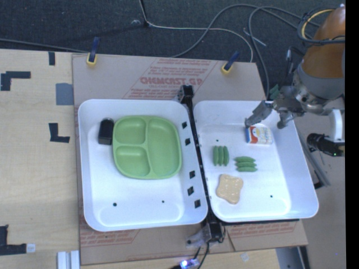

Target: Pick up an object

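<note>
Gripper [271,115]: released, fingers spread, above the carton [259,134].
Carton: probably light, stiff; take its narrow sides.

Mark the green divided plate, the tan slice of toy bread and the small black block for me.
green divided plate [147,147], camera view, centre ridge.
tan slice of toy bread [229,189], camera view, middle of top face.
small black block [105,131], camera view, top face.

The right bin [291,203] has bare floor at its 12 o'clock end and along its 5 o'clock edge. A carton [259,134] at 2 o'clock, two pea pods [221,155] [245,163] at centre and toast [229,189] at 6 o'clock crowd the middle. In the left bin [95,206], a plate [147,147] and black block [105,131] stand; its 6 o'clock strip lies open.
</note>
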You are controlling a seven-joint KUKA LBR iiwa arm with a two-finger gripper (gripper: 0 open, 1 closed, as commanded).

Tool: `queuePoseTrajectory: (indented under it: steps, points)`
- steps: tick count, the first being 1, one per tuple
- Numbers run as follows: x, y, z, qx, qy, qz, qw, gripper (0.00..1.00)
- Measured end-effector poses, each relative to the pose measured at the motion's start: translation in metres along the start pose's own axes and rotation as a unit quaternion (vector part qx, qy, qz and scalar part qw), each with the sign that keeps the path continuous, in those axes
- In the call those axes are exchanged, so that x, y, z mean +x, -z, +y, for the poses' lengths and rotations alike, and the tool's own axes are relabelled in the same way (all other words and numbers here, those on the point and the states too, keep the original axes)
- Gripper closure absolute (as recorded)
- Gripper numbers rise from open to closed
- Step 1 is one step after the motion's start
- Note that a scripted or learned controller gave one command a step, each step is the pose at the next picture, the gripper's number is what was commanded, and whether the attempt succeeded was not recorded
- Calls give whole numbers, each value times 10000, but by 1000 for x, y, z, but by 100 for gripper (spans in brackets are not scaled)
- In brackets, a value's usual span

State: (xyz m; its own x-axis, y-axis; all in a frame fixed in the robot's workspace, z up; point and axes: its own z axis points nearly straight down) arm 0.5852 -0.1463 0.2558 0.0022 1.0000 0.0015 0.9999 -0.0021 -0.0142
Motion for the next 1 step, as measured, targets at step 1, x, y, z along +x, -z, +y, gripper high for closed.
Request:
queuePoseTrajectory:
  steps: [1]
  points:
    - [1,8,2,-65,19,-9,10000,0]
